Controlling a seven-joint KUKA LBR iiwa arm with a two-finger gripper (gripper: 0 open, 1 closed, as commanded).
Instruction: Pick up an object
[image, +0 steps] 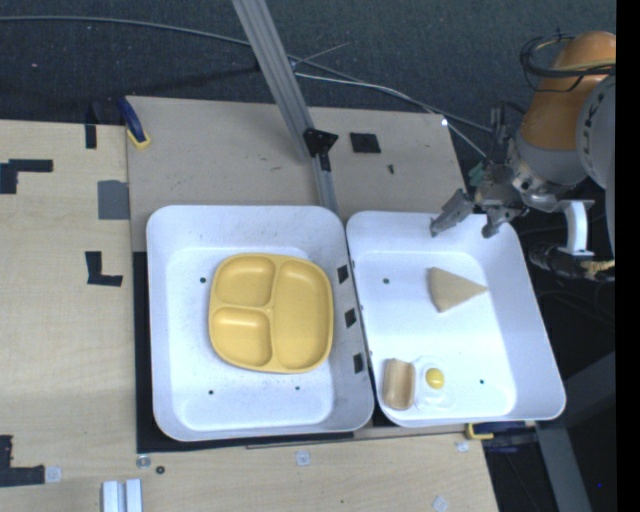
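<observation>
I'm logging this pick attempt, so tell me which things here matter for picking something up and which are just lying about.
For the job:
- gripper, jaws spread, over the right bin's far edge
- tan wedge, nearest it
- tan cup
- toy fried egg
- yellow divided plate in the left bin

Lying about:
- right bin
- metal pole
- black tape marks

Two bins (165, 300), one plate (270, 312), three toy foods (455, 290)
</observation>
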